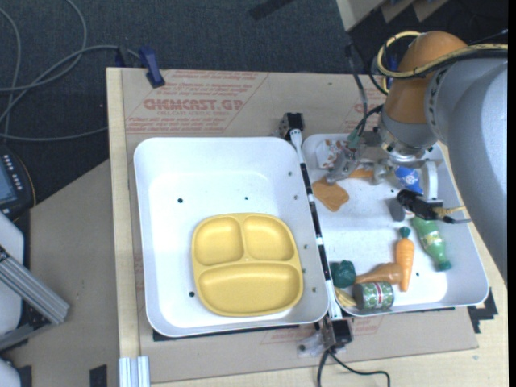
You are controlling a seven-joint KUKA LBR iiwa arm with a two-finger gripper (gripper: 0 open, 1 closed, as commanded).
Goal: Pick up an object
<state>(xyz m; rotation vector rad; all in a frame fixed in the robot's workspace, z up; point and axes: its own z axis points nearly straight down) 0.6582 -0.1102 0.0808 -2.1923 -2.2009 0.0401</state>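
Yellow divided plate (245,263): left bin (161,176), well left of tool. Tan flat piece (330,193): right bin (463,285), just below-left of tool. Tool (348,161): low in bin's far corner; grip state unclear. Carrot (404,261), green bottle (432,242), can (375,295): below-right of tool.

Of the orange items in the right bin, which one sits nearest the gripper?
The flat tan-orange piece by the bin's left wall, just below the gripper. The carrot lies farther down, beside the green bottle.
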